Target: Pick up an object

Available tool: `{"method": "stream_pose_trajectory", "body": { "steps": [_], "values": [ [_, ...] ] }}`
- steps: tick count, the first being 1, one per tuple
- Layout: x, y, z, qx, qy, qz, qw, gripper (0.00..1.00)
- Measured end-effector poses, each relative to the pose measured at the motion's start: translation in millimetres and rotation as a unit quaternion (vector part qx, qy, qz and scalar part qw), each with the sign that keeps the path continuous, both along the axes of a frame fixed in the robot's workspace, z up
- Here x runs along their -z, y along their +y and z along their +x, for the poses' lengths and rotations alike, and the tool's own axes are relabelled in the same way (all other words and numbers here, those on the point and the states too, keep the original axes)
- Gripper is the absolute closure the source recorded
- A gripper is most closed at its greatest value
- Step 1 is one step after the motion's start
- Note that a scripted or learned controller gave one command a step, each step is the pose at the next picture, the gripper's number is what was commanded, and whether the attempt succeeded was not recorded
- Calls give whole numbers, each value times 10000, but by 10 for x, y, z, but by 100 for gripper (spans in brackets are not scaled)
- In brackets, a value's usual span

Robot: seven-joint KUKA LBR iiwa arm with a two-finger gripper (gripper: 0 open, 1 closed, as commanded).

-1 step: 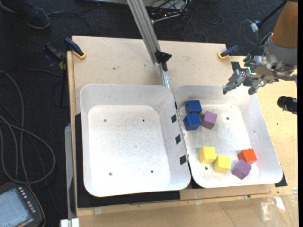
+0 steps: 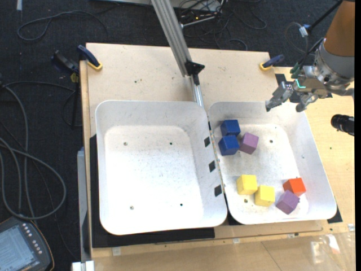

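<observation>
Overhead view of the table [image 2: 146, 72] as you had it at this moment. The end effector [image 2: 287, 97] hung at the far right edge of the right bin [image 2: 316, 168], above its rim and well apart from every block; its two fingers pointed down and appeared spread, with nothing between them, so you held no object. Seven blocks, any of which would have served the task, lay in the right bin: two blue blocks [image 2: 229, 136] touching one another near the bin's left wall, a purple block [image 2: 249, 143] just beside them, two yellow blocks [image 2: 255, 189] nearly touching toward the near side, and an orange block [image 2: 294, 186] against a second purple block [image 2: 288, 202] near the front right corner. The left bin [image 2: 152, 162] carried only dark specks. The raised, open posture probably suited an approach from above, since the grasp had not yet begun. You would likely have found the tight pairs awkward, because a neighbour leaves little room for a finger; the lone purple block by the blue pair looked the freest on its right side. A slanted metal pole [image 2: 172, 30] crossed the far half of the table and ended at the seam between the bins, close to the blue blocks, and could have hindered a low approach there. Clamps [image 2: 90, 58] gripped the table's far corners, and cables [image 2: 34, 145] lay on the dark floor to the left.
</observation>
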State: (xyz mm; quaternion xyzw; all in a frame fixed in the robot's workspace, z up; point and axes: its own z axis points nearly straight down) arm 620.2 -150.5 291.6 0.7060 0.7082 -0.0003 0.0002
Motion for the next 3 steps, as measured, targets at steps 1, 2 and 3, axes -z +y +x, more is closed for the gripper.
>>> {"method": "stream_pose_trajectory", "body": {
  "steps": [1,2,3],
  "values": [
    [586,-53,-78,23,29,5,10000,0],
    [1229,-75,-96,23,32,7,10000,0],
    [1738,-109,11,21,-13,30,10000,0]
  ]
}}
